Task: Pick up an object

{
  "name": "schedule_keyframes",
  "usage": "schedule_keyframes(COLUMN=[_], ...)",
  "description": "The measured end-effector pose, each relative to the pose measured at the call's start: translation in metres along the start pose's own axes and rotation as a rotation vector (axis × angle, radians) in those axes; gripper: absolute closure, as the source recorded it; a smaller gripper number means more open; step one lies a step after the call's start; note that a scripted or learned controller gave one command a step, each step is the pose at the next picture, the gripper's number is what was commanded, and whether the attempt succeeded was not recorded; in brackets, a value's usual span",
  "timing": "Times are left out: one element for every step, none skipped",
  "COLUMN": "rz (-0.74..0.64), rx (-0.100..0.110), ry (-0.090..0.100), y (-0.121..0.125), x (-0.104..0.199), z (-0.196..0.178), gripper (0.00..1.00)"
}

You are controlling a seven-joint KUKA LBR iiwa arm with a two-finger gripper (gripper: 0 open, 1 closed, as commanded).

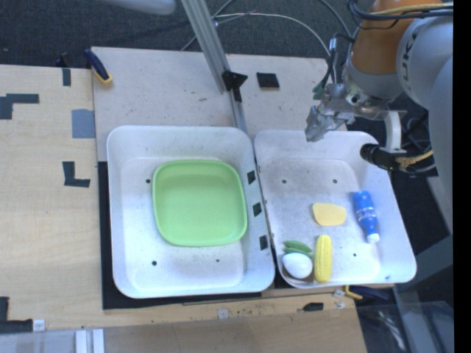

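Note:
The right bin (294, 168) holds a blue bottle (364, 213) near its right wall, a flat yellow piece (328, 214) beside it, a yellow corn cob (322, 257), a white egg-shaped object (297, 264) and a small green item (296, 247) at the front edge. My gripper (318, 127) hangs over the back rim of the right bin, well above and behind these objects, with nothing seen between its fingers. The left bin (129, 160) holds a green square plate (199, 201).
A slanted metal pole (213, 46) rises behind the bins' junction. Black tape marks (268, 80) and a yellow-blue item (99, 68) lie on the bench behind the bins. The right bin's back half is bare floor.

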State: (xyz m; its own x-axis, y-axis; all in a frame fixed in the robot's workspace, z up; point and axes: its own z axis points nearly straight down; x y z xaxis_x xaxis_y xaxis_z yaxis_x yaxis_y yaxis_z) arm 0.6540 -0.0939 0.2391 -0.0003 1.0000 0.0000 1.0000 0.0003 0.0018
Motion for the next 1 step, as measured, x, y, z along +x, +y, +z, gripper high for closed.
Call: schedule_keyframes(rz=[-0.004], rx=[0.001], ry=[0.001], y=[-0.0219], x=[0.0489], z=[-0.0087], gripper=[1.0])
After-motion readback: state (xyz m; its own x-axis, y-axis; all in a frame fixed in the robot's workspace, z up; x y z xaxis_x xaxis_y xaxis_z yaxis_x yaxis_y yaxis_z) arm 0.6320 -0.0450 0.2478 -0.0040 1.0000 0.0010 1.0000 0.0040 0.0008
